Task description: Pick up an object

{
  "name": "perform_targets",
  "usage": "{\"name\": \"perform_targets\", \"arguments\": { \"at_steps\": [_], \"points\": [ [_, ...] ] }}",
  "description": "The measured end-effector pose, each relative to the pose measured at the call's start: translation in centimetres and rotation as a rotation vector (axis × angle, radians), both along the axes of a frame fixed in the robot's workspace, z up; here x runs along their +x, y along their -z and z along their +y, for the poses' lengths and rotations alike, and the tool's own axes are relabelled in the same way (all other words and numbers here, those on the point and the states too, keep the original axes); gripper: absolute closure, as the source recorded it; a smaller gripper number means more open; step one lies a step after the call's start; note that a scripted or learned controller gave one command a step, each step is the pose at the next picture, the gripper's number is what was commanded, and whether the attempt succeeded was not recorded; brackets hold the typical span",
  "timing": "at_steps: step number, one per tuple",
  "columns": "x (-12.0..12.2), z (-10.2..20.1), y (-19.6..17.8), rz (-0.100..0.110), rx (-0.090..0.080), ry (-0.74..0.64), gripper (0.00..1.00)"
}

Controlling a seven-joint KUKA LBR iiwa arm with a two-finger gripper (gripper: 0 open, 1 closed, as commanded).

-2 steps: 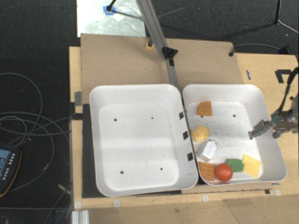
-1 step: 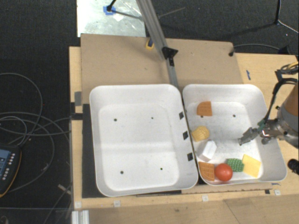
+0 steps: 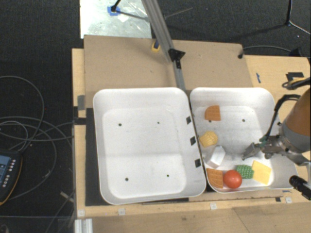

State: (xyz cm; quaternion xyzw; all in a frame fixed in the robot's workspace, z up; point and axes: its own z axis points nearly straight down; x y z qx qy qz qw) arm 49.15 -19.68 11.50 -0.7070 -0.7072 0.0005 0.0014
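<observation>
dark carpet all around the bench from where i'm watching, with loose cables [image 3: 29, 125] trailing over it on the left and some kind of handheld controller [image 3: 8, 171] at the left edge. up top there's a shiny floor patch with a bit of blue tape [image 3: 114, 9], and a grey pole [image 3: 158, 21] slants down from it to the gap between the bins.

bench top [image 3: 126, 62] is brown board with a lighter wooden frame round it. two white bins sit side by side, touching. left bin [image 3: 146, 144] has just four small dark dots on its floor.

right bin [image 3: 233, 103] holds the stuff, i count seven pieces: one orange bread-ish slice [image 3: 212, 113] near the back, one yellow lumpy thing [image 3: 209, 139] below it, one small white block [image 3: 216, 156], one orange waffle-looking piece [image 3: 215, 177] at the front corner, one red tomato [image 3: 233, 179] touching it, one green knobbly piece [image 3: 245, 171] just beside the tomato, and one yellow cheese wedge [image 3: 261, 172] furthest right.

arm comes in from the right, gripper [image 3: 252, 150] low over the right bin just above the green piece and cheese. it's dark and small on my feed, so i can't tell its state, and i see nothing held in it.
</observation>
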Motion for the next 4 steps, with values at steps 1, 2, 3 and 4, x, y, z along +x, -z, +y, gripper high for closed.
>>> {"name": "perform_targets", "arguments": {
  "at_steps": [1, 2, 3, 4],
  "points": [
    [0.1, -0.1, -1.3, -0.005, -0.001, -0.001, 1.0],
    [1.0, -0.7, -6.1, -0.009, -0.004, -0.004, 1.0],
    [1.4, -1.4, -12.4, -0.011, -0.005, -0.004, 1.0],
    [1.6, -1.4, -16.5, -0.009, -0.004, -0.005, 1.0]
  ]
}}
